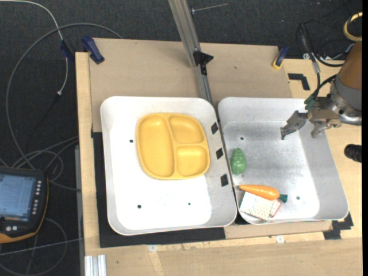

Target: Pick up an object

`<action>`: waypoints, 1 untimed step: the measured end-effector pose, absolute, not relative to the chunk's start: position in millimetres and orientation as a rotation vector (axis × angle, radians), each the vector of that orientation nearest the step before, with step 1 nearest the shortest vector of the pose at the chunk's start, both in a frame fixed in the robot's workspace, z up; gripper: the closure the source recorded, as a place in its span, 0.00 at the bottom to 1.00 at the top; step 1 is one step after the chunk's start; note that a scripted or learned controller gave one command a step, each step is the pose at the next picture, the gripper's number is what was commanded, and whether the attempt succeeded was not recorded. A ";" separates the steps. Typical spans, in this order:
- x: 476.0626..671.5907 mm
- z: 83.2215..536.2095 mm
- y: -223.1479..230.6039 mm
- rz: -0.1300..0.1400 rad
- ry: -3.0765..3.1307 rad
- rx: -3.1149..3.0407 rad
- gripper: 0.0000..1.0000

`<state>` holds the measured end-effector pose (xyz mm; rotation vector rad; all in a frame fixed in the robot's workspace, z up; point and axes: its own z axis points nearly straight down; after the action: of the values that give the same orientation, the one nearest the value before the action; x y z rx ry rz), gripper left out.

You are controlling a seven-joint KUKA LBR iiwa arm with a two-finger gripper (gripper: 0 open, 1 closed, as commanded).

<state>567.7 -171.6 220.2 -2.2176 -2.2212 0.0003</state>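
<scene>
In the right bin (pixel 322 171) lie a green lumpy object (pixel 238 160) near its left wall, an orange carrot (pixel 260 191) toward the front, and a pale flat package (pixel 259 207) under the carrot's near side. My gripper (pixel 303 126) hangs over the bin's back right part, well apart from all three. Its two dark fingers are spread, with nothing between them.
The left bin (pixel 115 154) holds a yellow divided plate (pixel 172 145). A metal post (pixel 187 27) rises behind the seam between the bins. Blue clamps (pixel 92 49) sit at the bench's back corners. A tablet (pixel 20 203) lies off the bench at left.
</scene>
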 end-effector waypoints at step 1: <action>567.7 220.3 -171.6 0.000 -2.221 -2.218 0.00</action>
<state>567.7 -171.6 220.3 -2.2180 -2.2212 -0.0001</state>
